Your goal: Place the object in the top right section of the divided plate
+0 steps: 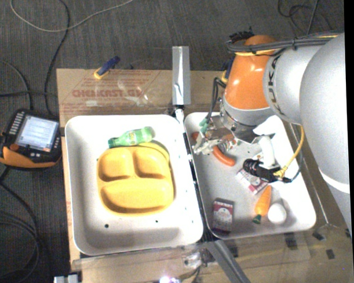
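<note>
Your arm [302, 87] comes in from the right, orange band over the right bin's [307, 217] back corner, wrist pointed down. Gripper [215, 143] sits low just beside the red sausage [224, 158]; can't tell whether it's parted or closed. Yellow divided plate [136, 180] lies in the left bin [80, 188], green bottle [131, 137] touching its far rim. Carrot [262, 203], white egg [277, 213], dark packet [222, 215] near the front.

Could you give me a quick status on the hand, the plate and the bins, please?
Hand low over right bin, by the hot dog. Yellow divided plate in left bin; green bottle against its top edge.
</note>
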{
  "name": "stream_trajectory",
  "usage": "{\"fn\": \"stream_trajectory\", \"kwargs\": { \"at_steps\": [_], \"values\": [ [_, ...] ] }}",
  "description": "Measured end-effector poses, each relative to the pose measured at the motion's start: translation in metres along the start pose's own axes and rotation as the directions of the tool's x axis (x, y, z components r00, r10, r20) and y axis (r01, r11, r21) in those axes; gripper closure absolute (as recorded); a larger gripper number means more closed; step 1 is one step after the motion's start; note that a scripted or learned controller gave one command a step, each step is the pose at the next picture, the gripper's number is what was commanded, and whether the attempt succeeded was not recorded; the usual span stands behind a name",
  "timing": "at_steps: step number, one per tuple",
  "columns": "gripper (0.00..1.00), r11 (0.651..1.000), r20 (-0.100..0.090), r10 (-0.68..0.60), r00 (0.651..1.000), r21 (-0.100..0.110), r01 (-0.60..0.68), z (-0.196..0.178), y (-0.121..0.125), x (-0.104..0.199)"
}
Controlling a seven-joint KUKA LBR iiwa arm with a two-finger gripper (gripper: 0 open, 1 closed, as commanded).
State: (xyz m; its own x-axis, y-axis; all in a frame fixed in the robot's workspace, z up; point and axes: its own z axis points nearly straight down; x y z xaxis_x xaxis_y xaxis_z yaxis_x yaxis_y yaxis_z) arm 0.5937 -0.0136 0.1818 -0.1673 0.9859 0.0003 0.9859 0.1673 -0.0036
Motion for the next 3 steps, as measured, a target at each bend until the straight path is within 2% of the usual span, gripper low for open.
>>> {"fn": "stream_trajectory", "kwargs": {
  "at_steps": [1,2,3],
  "values": [
    [1.00,0.987,0.001,-0.162,0.987,0.001,0.162,0.000,0.040,0.067],
    [1.00,0.988,0.003,0.154,0.988,0.003,-0.154,-0.039,-0.034,0.032],
    [1.00,0.996,0.002,0.084,0.996,0.003,-0.084,-0.014,-0.003,0.076]
  ]
}}
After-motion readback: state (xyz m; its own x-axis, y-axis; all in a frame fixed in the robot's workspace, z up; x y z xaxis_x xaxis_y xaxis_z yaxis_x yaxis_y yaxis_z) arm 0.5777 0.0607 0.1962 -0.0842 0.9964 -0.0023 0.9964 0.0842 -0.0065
